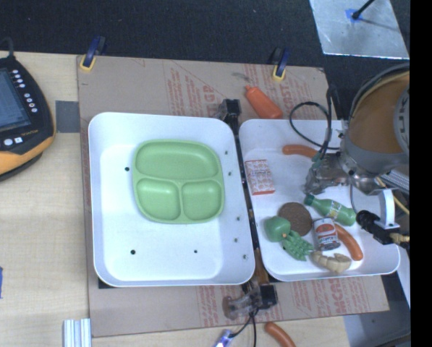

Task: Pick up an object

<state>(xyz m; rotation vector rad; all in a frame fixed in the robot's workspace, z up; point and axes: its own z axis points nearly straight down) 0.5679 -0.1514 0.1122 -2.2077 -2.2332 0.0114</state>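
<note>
Your gripper [320,181] is low in the right bin [273,132], coming in from the right, just above the cap end of the green bottle [331,208]. You can't tell from this angle whether anything is caught.

My read: approach/descend step, nothing picked yet. Every candidate sits in the right bin:
- green bottle, lying tilted, nearest the tool
- small can with red label [325,233], just below the bottle
- orange sausage [349,243] beside the can
- second orange sausage [299,150] near the bin's top edge
- brown disc [295,214], green toy [286,236], tan piece [331,262], label card [259,176]

Left bin [103,194] carries a green divided plate [178,180], well apart from the arm.

Next move, I'd judge: centre over the bottle body, not the cap, then close. The cluster is tight; the can touches or nearly touches the bottle, so expect nudging.
</note>
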